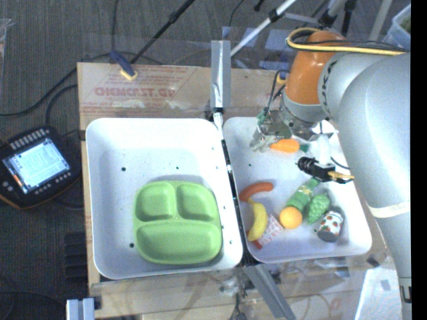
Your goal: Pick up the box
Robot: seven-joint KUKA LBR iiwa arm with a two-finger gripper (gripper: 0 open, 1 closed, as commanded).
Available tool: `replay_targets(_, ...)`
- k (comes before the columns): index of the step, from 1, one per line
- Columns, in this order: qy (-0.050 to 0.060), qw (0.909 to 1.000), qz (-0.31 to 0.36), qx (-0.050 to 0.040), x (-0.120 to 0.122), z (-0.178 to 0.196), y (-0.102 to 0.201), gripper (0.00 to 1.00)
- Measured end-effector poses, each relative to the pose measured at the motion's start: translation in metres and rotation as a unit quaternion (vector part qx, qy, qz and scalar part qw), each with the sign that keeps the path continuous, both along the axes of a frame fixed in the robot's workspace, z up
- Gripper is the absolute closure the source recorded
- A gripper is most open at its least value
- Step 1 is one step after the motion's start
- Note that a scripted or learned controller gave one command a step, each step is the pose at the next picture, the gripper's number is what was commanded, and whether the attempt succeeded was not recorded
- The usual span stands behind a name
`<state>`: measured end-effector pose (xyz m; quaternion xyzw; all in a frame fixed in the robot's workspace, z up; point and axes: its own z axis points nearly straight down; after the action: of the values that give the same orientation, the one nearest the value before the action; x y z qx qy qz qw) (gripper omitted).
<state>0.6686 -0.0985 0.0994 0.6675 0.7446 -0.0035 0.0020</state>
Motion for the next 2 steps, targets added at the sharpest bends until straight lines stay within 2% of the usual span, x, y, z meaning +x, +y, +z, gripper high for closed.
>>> replay_targets(1, 0.001, 1.0, 0.0, 0.0, 0.0, 0.0, 0.0, 0.0)
replay_targets(2, -0.001, 0.9977, -0.067, 0.0028, 0.0, 0.063, -0.053, 0.0)
